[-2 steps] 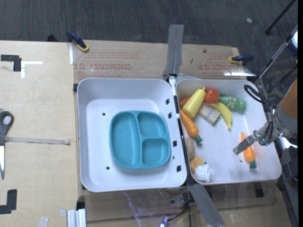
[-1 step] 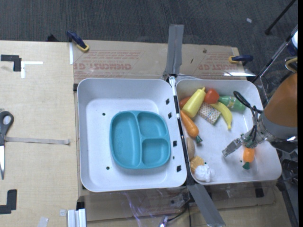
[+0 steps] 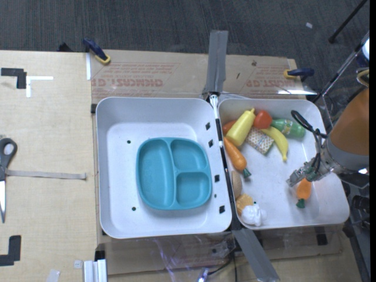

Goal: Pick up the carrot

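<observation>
Now the carrot [image 3: 235,155] lies lengthwise, green tip toward the camera.

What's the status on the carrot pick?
End effector low in right bin, right up against a small carrot; grasp unconfirmed. Second, larger carrot at bin's left wall, beside the yellow bottle. Nothing blocking.

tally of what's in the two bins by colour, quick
Orange: 2, the carrot by the divider and a small carrot at the gripper
Yellow: 2, the squeeze bottle and the banana
Red: 1, the tomato
Green: 1, the green item
Teal: 1, the divided plate
Tan: 1, the cracker
White: 1, the white lump
Total: 9
</observation>
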